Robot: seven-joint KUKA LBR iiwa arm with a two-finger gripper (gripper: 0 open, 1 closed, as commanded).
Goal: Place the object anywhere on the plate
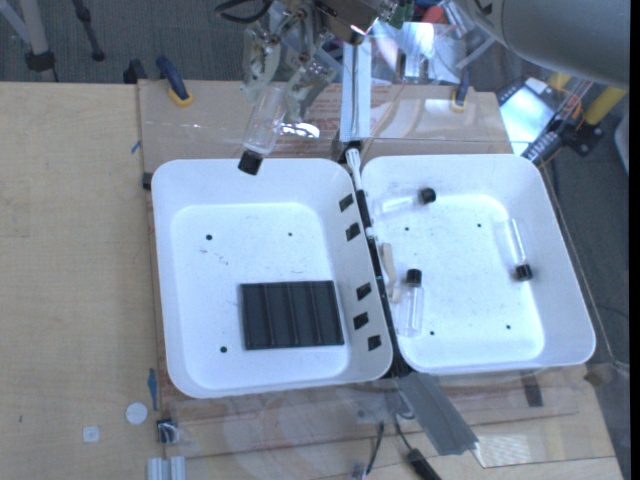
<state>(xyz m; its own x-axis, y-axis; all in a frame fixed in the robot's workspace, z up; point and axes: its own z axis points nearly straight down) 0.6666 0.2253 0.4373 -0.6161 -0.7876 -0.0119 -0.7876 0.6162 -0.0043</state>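
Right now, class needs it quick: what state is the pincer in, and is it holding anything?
Pincer: shut on a clear vial with a black cap, held tilted above the back rim of the left bin.

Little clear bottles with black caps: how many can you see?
4. One bottle held in the gripper above the left bin; three in the right bin: top, middle, right.
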